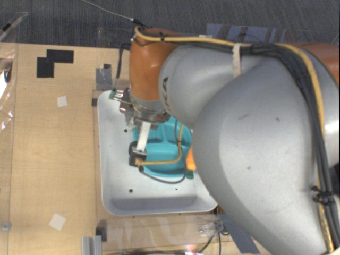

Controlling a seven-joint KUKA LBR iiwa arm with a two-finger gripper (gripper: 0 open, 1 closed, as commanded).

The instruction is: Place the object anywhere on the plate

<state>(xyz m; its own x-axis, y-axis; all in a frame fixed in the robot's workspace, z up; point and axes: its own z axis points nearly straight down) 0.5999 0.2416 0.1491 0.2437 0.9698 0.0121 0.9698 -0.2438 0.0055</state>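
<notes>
Camera view: white bin (114, 169) holds a teal plate (162, 142), orange object (189, 161) at its rim; state of the claw (143, 122) unclear

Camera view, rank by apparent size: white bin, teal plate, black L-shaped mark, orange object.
1. white bin
2. teal plate, partly under the arm
3. black L-shaped mark
4. orange object, mostly hidden by the arm, so unsure
</notes>
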